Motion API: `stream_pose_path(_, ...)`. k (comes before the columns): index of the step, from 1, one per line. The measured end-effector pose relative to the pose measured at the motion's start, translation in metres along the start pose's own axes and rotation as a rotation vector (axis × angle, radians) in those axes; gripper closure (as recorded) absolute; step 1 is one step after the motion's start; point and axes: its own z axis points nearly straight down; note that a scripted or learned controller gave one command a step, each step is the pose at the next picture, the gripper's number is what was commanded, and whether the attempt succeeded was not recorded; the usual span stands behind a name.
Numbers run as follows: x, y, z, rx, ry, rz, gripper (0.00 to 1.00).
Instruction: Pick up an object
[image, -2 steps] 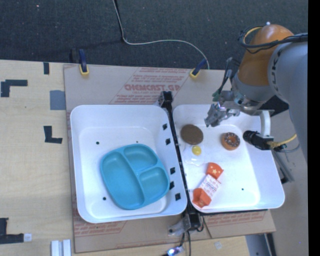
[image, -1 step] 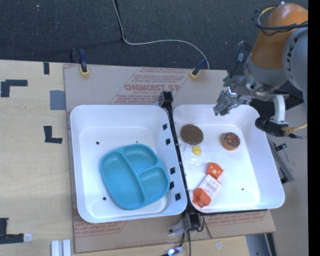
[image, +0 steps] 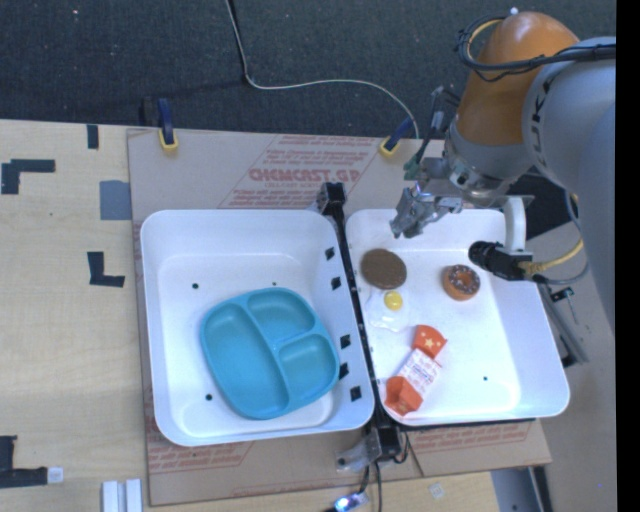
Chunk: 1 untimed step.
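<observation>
- Here, the pincer (image: 411, 219) hung over the right bin's (image: 520, 385) far edge; whether spread or pressed together, I cannot tell.
- Just below it lay a brown disc (image: 383, 268).

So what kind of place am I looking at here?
Probably a robot test bench in a lab: a grey arm reaches over two white bins, which hold toy food such as a donut, and the cardboard base is clamped down.

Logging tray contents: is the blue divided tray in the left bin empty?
Empty. All three compartments of the blue tray show bare blue, nothing lying in them.
</observation>
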Motion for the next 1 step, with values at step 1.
stream_pose_path(1, 0.0504, -0.0082, 0.0152, 0.001, 0.0, 0.0, 1.0)
